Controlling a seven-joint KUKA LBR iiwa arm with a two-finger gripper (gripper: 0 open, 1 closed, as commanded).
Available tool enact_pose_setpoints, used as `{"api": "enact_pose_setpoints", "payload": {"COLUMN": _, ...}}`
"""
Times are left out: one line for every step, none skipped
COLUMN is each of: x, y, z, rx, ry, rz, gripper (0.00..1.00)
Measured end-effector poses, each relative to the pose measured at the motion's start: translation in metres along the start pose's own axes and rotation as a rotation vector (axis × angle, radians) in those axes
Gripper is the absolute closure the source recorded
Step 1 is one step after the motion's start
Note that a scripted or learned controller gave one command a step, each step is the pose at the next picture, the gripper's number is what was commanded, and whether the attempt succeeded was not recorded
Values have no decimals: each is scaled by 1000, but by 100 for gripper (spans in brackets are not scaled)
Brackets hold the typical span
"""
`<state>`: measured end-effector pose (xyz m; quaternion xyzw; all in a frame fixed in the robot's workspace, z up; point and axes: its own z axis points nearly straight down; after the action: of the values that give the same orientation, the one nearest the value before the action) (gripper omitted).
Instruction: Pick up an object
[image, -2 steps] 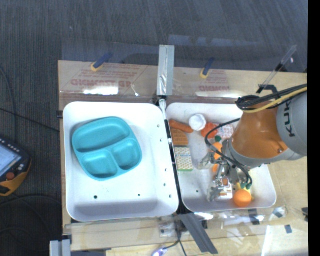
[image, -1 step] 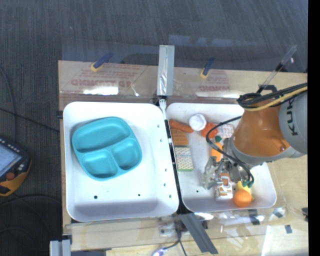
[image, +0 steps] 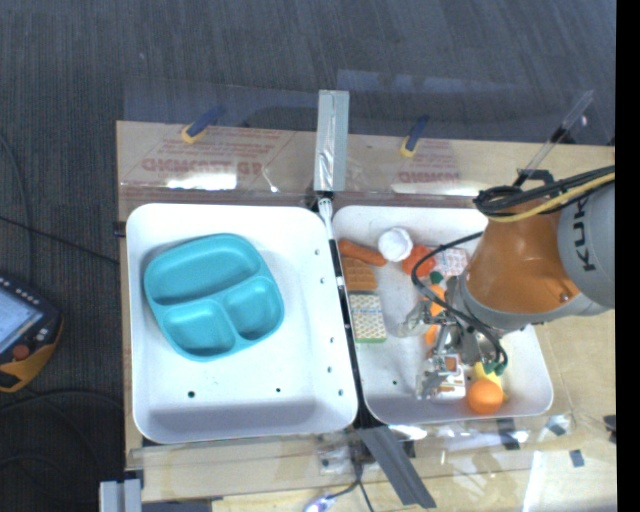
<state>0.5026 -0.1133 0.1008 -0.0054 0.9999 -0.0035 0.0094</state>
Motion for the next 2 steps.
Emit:
{"api": "enact_pose_setpoints", "payload": {"x": -37, "y": -7, "z": 12, "rx": -5, "ry": 12, "rz": -71, "gripper": 0}}
{"api": "enact_pose_setpoints", "payload": {"x": 6, "y": -15, "z": 10, "rx": -6, "ry": 1, "rz": -17, "gripper": 0}}
